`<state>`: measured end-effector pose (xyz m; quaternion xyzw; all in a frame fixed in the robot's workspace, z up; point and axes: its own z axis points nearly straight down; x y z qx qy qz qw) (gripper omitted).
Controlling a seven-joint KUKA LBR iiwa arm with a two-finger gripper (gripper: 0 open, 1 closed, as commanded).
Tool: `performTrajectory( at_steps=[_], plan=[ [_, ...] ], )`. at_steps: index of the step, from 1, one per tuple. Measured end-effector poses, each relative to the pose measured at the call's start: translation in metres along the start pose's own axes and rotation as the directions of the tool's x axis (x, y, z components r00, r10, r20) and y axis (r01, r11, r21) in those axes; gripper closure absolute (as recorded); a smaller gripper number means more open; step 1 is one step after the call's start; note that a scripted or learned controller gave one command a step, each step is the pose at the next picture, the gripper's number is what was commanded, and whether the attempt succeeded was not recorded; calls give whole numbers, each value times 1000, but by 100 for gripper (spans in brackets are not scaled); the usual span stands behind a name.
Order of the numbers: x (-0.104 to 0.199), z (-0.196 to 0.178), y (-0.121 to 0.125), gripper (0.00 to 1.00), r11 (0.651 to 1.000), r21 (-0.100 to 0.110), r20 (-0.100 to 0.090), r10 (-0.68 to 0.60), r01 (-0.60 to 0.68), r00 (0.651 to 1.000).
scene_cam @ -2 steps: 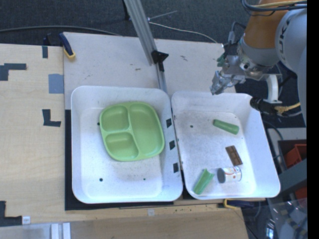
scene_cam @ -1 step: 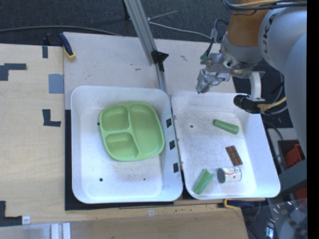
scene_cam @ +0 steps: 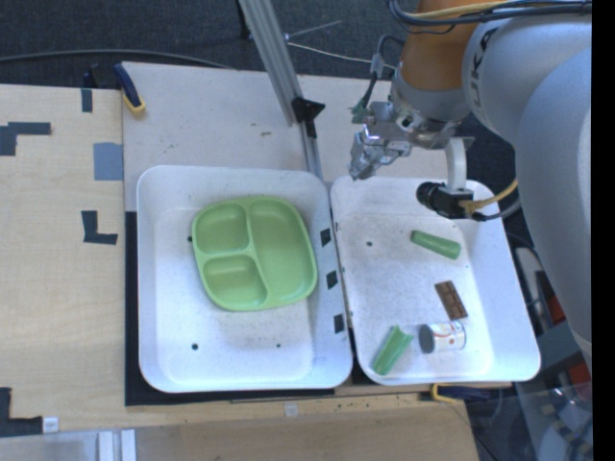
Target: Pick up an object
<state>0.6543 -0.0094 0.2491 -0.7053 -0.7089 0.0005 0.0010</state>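
Nearest the camera, well below the gripper (scene_cam: pixel 365 166) in the right bin (scene_cam: pixel 500 286), lie a green wedge (scene_cam: pixel 391 350) and, beside it, a small bottle (scene_cam: pixel 442 336); a brown bar (scene_cam: pixel 451 300) sits just above. Closer to the gripper lies a green cylinder (scene_cam: pixel 435 244), likely light, stiff and slightly slick, best pinched across its middle. The gripper hangs over the bin's far-left corner, carrying nothing; its spread I cannot tell.

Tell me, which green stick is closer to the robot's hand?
The upper green stick, lying by itself near the right bin's back. The other stick lies at the front, next to a small bottle.
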Motion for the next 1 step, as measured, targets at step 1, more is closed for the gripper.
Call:
performTrajectory(
  at_steps=[1],
  plan=[
    [53, 2, 13, 100, 1000, -2, 0, -2, 2, 1000]
  ],
)
